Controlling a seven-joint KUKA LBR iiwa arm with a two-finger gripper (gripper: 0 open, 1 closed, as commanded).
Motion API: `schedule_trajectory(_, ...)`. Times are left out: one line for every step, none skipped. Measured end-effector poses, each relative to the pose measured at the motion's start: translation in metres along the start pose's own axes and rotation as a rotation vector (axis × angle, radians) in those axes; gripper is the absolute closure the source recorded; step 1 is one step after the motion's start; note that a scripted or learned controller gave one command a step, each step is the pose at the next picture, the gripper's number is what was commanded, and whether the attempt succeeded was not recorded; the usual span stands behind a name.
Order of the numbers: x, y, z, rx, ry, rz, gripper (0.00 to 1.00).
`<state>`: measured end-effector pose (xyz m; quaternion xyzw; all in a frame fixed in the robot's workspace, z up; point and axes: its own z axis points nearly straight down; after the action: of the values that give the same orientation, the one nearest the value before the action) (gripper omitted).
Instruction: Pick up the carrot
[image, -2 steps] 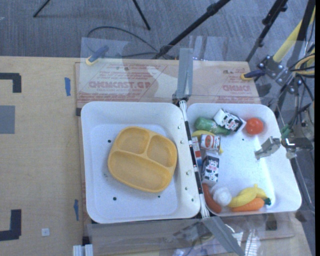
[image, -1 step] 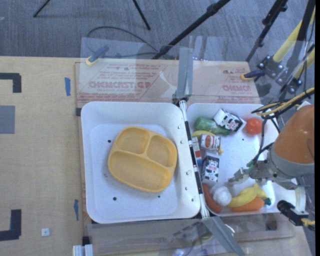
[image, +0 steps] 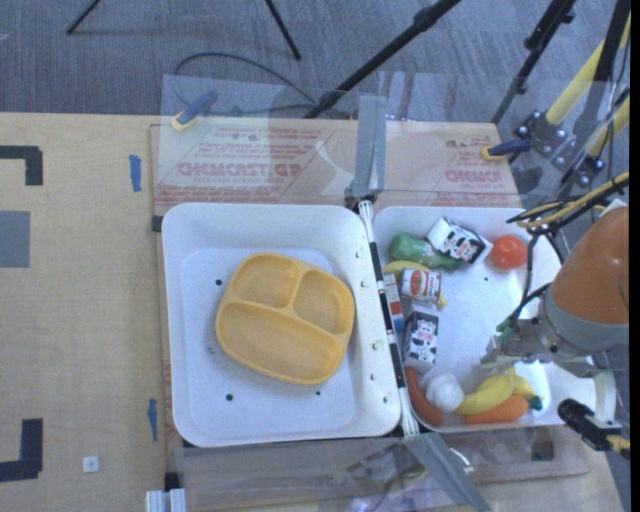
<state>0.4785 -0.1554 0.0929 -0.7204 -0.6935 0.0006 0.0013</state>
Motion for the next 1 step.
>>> schedule_trajectory(0.0117,-0.0001,-0.1383,0.003,0.000,-0.219,1.00)
